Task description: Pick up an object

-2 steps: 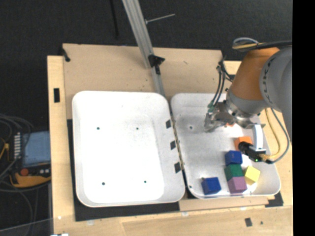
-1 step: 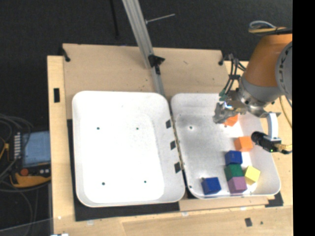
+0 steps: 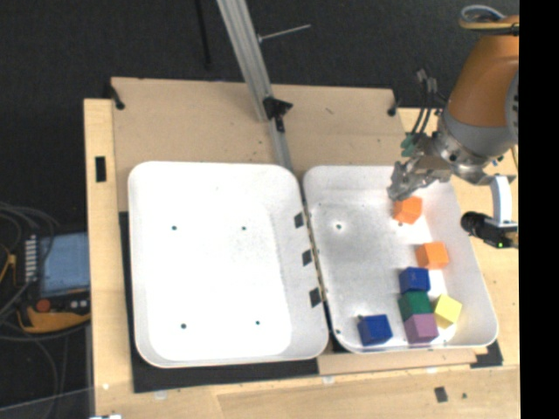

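Observation:
My gripper [image 3: 403, 188] hangs over the upper right part of the right bin [image 3: 349, 260]. A small orange block [image 3: 408, 209] sits directly under its tip, touching or nearly touching it. Whether the block is gripped is hidden by the gripper body. Further down the bin's right side lie a second orange block [image 3: 432, 254], a blue block [image 3: 416, 279], a green block [image 3: 416, 304], a yellow block [image 3: 448, 309] and a purple block [image 3: 422, 326]. Another blue block [image 3: 375, 329] rests near the bin's front edge.
The left bin [image 3: 218, 260] stands beside the right one, joined by dark clips along the shared rim. A slanted metal rail [image 3: 249, 55] rises behind the bins. A black fitting [image 3: 482, 225] sticks out at the right bin's right edge.

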`<state>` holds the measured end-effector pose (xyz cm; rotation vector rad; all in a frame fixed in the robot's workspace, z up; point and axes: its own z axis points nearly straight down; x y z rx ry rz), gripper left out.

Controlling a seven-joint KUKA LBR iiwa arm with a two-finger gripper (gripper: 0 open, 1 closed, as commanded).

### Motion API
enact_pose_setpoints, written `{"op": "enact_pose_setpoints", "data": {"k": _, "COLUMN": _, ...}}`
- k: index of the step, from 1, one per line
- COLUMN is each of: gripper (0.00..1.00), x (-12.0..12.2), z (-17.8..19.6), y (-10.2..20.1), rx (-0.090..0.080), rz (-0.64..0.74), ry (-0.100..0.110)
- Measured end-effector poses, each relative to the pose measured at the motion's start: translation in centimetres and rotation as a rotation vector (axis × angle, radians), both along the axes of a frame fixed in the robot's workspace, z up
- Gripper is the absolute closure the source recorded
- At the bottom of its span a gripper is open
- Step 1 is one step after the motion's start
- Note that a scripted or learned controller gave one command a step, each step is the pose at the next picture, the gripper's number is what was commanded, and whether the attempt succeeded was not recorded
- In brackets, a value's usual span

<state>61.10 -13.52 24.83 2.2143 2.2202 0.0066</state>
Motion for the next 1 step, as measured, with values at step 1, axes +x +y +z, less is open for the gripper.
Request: {"op": "enact_pose_setpoints", "data": {"k": 1, "gripper": 1.0, "x": 0.13, "z": 4.47, "y": -0.1, "rx": 0.0, "rz": 0.003, "ry": 0.0}}
